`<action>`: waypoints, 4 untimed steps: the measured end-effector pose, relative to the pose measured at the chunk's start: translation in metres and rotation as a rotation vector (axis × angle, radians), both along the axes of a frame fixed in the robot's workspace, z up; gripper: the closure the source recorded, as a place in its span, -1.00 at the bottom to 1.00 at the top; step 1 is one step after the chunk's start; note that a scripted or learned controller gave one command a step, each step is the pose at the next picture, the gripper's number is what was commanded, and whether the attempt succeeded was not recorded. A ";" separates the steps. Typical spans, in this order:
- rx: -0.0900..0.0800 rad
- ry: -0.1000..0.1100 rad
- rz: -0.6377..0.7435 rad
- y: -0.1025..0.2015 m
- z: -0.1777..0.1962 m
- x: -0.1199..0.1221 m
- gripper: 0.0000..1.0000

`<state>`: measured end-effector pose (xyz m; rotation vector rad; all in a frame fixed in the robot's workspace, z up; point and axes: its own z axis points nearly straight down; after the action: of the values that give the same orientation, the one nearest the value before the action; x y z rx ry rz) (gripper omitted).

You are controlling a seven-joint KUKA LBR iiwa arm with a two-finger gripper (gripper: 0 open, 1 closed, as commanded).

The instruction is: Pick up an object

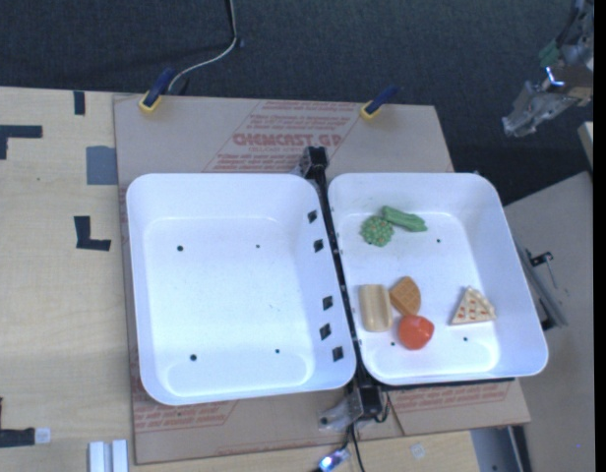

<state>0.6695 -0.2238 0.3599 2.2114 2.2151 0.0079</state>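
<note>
Barely begun, by the look of things. Gripper [539, 106] parked high at the upper right of the view, beyond the far corner of the right bin [500, 209] and out over the dark floor, well apart from every candidate object. Too small and blurred there to tell how the gripper stands; nothing visible in it.

All five pieces lying on the floor of the right bin, none lifted. Toward the far side: a green broccoli-like floret [377, 231] touching or just beside a green pod-shaped piece [405, 220]. Nearer the front: a pale tan bread-like block [374, 307] by the divider, an orange-brown rounded piece [405, 294] just beside it, and a red tomato-like ball [415, 333] touching or nearly touching the orange-brown piece from the front. Off to the right, standing alone: a triangular cracker-like wedge [472, 308].

Left bin [146, 264] bare of objects, both bins resting on a cardboard sheet [273, 136] clamped to the table [47, 264].

Left to do, judging from this: everything. Travel over the right bin, descent onto one piece, closing, and lift. Probably the easiest target: the wedge, with clear space around it; the clustered three near the divider likelier to crowd a grasp.
</note>
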 end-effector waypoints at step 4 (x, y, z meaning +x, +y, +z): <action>0.001 0.002 0.000 0.004 -0.021 0.000 1.00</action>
<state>0.6695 -0.2201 0.3390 2.2125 2.2165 0.0070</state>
